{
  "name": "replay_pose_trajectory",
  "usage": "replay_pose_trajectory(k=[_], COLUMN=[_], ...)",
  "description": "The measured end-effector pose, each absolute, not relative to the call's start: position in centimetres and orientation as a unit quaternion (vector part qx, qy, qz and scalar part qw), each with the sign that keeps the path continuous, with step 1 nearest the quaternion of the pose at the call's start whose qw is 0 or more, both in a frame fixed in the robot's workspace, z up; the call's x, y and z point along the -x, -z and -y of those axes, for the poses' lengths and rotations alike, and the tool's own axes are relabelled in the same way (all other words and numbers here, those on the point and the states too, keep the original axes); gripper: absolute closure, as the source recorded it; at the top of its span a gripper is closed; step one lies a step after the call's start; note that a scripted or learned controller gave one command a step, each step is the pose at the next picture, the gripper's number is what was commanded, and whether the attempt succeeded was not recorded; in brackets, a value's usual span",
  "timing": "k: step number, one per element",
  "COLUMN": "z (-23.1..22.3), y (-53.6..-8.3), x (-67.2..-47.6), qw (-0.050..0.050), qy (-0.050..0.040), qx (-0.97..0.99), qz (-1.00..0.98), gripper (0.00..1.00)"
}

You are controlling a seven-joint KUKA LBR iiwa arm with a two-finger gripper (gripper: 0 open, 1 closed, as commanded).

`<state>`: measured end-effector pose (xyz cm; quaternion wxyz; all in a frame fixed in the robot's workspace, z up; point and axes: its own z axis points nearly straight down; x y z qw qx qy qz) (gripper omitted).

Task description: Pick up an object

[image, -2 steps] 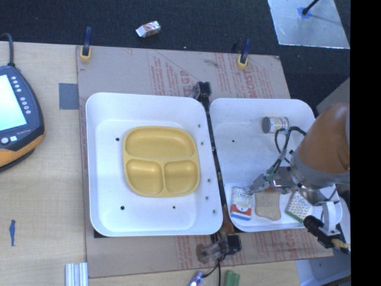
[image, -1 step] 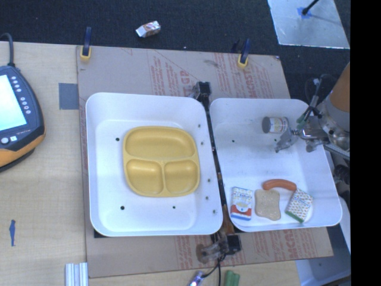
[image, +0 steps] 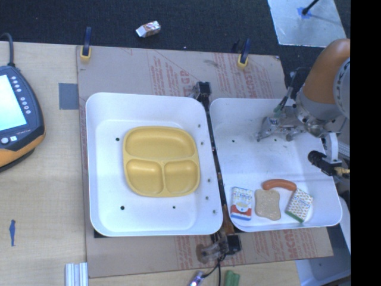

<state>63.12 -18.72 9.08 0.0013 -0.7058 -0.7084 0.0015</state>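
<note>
Your gripper (image: 278, 130) hovers over the right bin's (image: 238, 159) far half, carrying nothing visible. The food items lie toward you from it, along the near wall: a sausage (image: 279, 185) lying crosswise, toast (image: 268, 205), and two packets (image: 241, 201) alongside.

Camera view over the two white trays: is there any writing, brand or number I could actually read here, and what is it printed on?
No text here reads clearly.
Brown cardboard sheet: rows of red print, too blurred to read.
Small blue and white carton: a printed front, too small to read.
Green and white packet: a pattern, no legible words.
Handheld controller: a lit screen and buttons, no readable characters.
Wrapper on the dark floor: too small to read.
</note>
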Motion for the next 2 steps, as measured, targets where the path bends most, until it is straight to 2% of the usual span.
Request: replay_pose_trajectory(k=[1,2], z=[14.6,16.2], y=[-8.7,-9.1], x=[-65.0,-64.4], qw=[0.012,0.002], qy=[-0.0096,-0.0016], qx=[0.708,0.706], qz=[0.706,0.708], gripper=[0.0,0.0])
